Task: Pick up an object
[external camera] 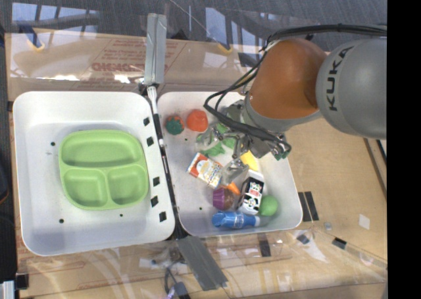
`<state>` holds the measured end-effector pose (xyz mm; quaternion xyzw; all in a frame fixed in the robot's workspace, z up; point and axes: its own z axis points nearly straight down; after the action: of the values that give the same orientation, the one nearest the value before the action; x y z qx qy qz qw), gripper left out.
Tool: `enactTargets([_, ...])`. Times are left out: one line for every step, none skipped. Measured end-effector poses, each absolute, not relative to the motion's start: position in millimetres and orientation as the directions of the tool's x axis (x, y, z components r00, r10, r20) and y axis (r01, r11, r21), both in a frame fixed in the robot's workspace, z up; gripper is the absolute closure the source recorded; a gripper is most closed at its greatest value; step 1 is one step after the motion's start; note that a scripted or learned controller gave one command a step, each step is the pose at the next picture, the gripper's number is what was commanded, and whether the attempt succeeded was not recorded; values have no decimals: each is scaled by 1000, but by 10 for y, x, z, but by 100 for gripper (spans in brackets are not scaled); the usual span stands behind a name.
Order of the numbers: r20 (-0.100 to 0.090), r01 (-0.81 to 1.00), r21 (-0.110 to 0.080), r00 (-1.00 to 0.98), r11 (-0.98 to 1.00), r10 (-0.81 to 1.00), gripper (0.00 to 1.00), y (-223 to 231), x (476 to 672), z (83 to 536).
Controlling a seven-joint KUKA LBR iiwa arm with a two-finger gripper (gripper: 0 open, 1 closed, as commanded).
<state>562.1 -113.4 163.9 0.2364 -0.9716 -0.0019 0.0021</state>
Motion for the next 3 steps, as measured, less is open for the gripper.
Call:
enactTargets([-8,-478,-6,-878,878,-478,100,-1049,6247,2422])
enactTargets([-4,-477,-3,-879,879,-477,0,-1051,6236,2397])
enactTargets([6,-549,8,-836,836,-549,0,-1096,5881,1004])
